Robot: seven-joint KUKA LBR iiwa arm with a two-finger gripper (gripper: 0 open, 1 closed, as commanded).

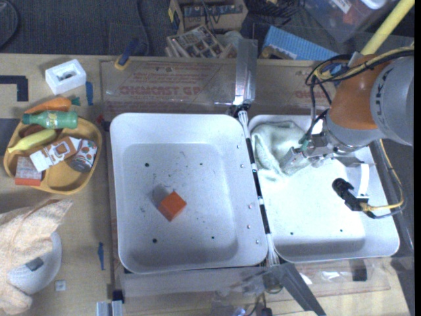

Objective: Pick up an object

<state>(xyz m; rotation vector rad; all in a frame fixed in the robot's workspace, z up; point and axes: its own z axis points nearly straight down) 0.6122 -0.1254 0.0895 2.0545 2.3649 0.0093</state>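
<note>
Fingers (pixel 294 158), state impossible to tell, touch pale cloth (pixel 271 145) in right bin (pixel 329 239); orange block (pixel 173 205) lies in left bin (pixel 131 176).

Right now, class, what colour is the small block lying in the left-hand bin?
Orange: the block shows plainly in the camera view, against the white bin.

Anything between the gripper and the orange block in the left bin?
Only the raised rims where the two bins meet. The gripper is over the pale cloth in the right bin; the orange block lies alone in the left bin.
</note>
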